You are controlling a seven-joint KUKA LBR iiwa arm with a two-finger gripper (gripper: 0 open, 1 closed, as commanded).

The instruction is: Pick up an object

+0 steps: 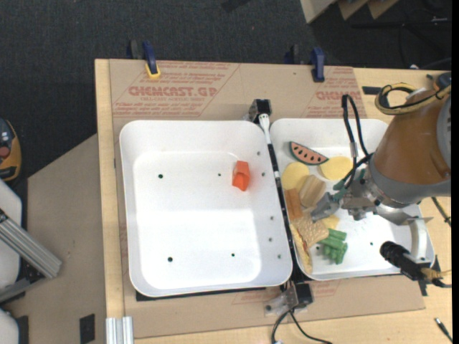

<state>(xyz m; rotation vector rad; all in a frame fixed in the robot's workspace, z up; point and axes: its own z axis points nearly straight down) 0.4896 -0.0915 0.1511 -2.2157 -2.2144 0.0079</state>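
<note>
One gripper point(324, 205) hovers over the right bin's point(373, 264) food pile point(310, 203), fingers seemingly apart, holding nothing; next, descend and close on one piece.

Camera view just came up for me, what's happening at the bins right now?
The arm reaches in from the right and is low over the right bin, with its hand down among a cluster of toy food: a watermelon slice, yellow pieces, a tan piece and a green piece. Whether the hand has hold of anything cannot be told from here. The left bin holds a single orange block, untouched.
</note>
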